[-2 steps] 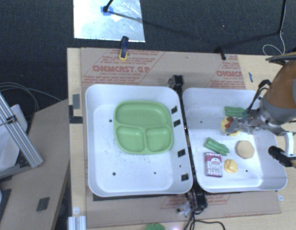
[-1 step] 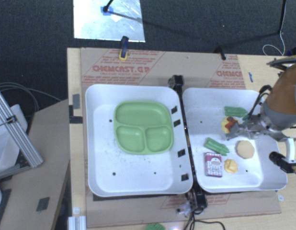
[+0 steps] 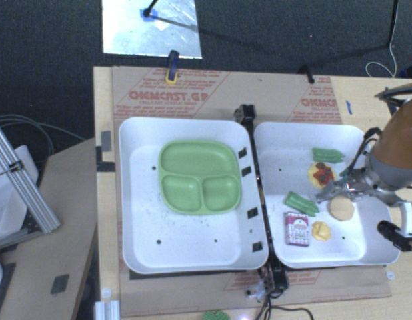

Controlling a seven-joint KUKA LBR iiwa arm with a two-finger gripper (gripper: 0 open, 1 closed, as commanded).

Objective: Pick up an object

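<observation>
At the left of the frame we see the left bin (image 3: 136, 199), which holds a green divided plate (image 3: 198, 177) near its middle, with one wide compartment toward the top and two smaller ones below. Above both bins, the brown board (image 3: 193, 92) on the surface carries red printing that we read as "CHEMCAST GP", and a yellow clamp (image 3: 172, 69) grips its upper edge.

Moving right past the black clips along the divide, the right bin (image 3: 279, 152) holds the small things. A green pod (image 3: 301, 203) lies with its long axis slanting from upper left down to lower right. Just below it stands a small red and white carton (image 3: 297, 229), long axis up and down the frame; its print is too small for us to read. To the right sit a yellow lump (image 3: 321, 231), a pale round bun (image 3: 341, 209), a red and yellow piece (image 3: 321, 173) and a second green pod (image 3: 328, 155) lying nearly level.

The pincer (image 3: 333, 192) reaches in from the right, its tips between the red piece and the bun, crowded by both. We cannot tell whether it is released or clenched.
</observation>
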